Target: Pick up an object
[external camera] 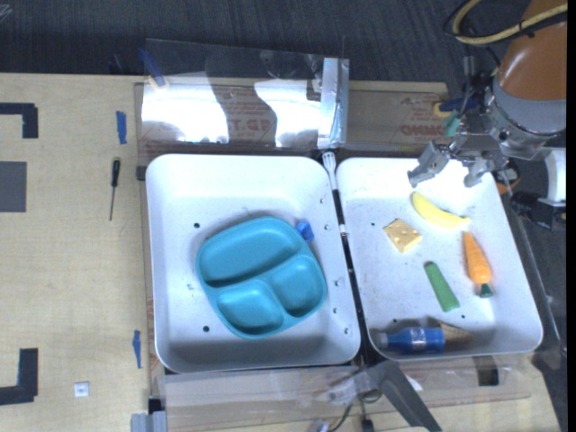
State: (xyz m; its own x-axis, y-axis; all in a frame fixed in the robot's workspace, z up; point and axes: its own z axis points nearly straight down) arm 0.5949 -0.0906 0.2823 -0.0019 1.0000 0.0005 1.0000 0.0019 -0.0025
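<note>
The right bin (517,241) holds a yellow banana (436,211), a yellow cheese-like block (402,235), a green stick (441,286), an orange carrot (477,259) and a blue bottle (414,337) along the front wall. My gripper (450,167) hangs over the bin's far right corner, just behind the banana. Its two fingers are spread apart with nothing between them.
The left bin (171,196) holds a blue divided plate (261,275) with a small blue item (304,231) at its far edge. A shiny clear sheet (243,106) lies behind the bins. A screwdriver (114,187) rests on the wooden bench at left.
</note>
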